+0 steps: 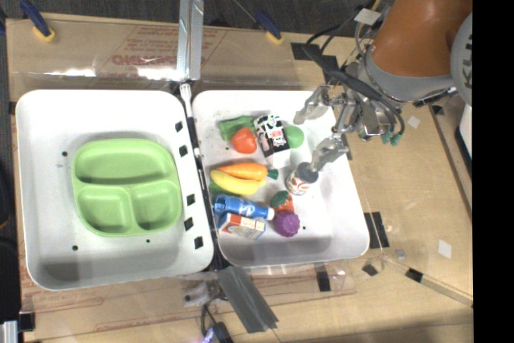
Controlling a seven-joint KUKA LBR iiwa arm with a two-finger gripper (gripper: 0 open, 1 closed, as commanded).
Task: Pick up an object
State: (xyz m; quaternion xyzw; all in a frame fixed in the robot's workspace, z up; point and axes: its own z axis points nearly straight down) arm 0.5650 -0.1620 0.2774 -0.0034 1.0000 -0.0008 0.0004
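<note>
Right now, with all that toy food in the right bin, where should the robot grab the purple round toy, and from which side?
Probably across the middle of the round purple toy, coming straight down. It sits near the front of the right white bin, close beside the small red-and-white carton. The fingers would best close front to back, since the carton seems to crowd its left side.

A wooden bench (418,197) carries two shallow white bins set side by side and touching along their inner edges, the left bin (40,173) and the right bin (341,209). A sheet of clear plastic (144,52) with red printing lies flat behind them. Blue clamps (36,18) grip the bench's far edge, and black tape strips (377,229) mark its surface beside the right bin.
</note>
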